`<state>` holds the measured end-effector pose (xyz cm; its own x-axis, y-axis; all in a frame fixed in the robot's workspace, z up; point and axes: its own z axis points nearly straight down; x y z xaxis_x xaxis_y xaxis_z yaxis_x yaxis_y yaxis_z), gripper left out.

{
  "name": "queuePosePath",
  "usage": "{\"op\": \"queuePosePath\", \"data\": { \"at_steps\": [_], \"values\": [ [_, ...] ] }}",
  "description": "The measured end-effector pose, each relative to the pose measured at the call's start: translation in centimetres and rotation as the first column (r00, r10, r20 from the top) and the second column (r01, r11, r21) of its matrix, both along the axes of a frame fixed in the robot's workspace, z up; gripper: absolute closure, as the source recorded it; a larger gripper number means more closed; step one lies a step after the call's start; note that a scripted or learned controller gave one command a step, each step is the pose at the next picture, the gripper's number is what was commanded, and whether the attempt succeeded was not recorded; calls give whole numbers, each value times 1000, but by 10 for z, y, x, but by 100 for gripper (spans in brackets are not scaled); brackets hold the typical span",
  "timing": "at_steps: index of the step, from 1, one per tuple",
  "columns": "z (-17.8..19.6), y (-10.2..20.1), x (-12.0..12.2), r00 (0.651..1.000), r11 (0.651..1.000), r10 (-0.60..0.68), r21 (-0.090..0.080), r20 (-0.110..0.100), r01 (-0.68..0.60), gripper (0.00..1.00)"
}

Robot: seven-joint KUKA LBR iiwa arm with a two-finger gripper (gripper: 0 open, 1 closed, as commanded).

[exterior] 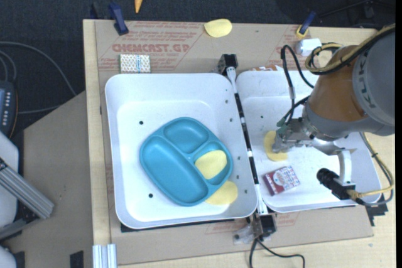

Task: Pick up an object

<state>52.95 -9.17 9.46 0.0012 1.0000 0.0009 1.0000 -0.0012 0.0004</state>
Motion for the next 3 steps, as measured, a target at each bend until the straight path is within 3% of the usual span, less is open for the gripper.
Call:
{"op": "queuePosePath", "data": {
  "at_steps": [1, 2, 3],
  "values": [
    [0, 0, 0, 1000, 1000, 0, 0, 0, 0, 0],
    [10, 0, 0, 1000, 1000, 0, 0, 1, 0, 100],
    [10, 0, 0, 1000, 1000, 0, 0, 1, 0, 0]
  ]
}}
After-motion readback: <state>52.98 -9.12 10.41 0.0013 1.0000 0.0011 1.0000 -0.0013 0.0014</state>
